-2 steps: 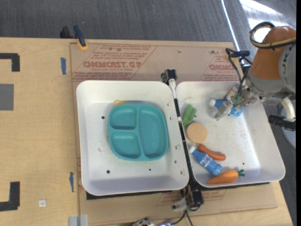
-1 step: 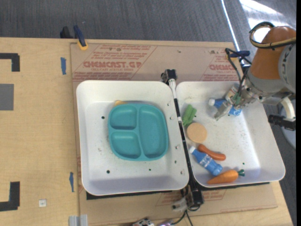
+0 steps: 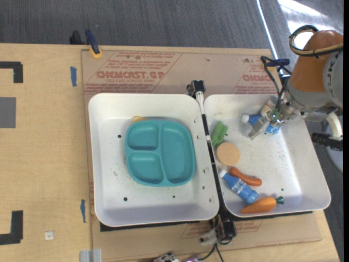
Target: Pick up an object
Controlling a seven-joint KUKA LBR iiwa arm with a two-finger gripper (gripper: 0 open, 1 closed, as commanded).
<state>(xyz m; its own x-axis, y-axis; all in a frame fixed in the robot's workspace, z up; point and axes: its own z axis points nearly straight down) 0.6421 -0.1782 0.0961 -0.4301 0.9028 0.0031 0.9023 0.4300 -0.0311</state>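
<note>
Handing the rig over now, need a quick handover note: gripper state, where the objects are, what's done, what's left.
Gripper: over the back of the right bin, low among a small blue and white item; grip unclear from this view, so treat nothing as held.
Right bin: green piece and tan disc near the divider, sausage, blue bottle and carrot toward the front.
Left bin: teal divided plate, something yellowish just showing behind it.
Done: no pick confirmed.
Left: secure one object and lift it.

Wooden bench [image 3: 43, 146] under printed cardboard sheet [image 3: 163, 70], two white bins [image 3: 103, 162] side by side, perhaps touching.
</note>
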